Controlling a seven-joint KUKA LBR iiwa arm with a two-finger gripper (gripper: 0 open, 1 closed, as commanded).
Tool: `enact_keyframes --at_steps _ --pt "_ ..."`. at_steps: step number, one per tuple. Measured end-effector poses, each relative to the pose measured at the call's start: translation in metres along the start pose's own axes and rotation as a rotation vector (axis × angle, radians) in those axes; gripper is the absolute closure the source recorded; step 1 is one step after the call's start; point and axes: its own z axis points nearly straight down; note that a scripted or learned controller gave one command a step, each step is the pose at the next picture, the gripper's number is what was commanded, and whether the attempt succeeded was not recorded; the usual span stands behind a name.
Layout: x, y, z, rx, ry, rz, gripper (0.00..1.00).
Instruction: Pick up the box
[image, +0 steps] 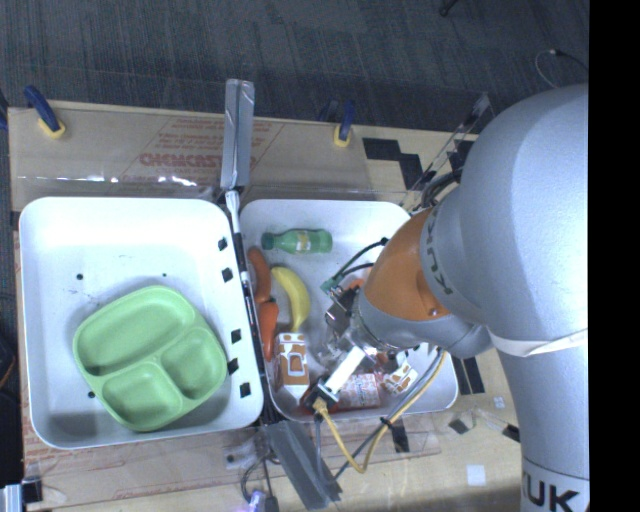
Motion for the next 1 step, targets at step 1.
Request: enact_keyframes --at_steps 1 --pt "-0.058 0.0729 0.0004 0.025 0.009 0.135 1.0"
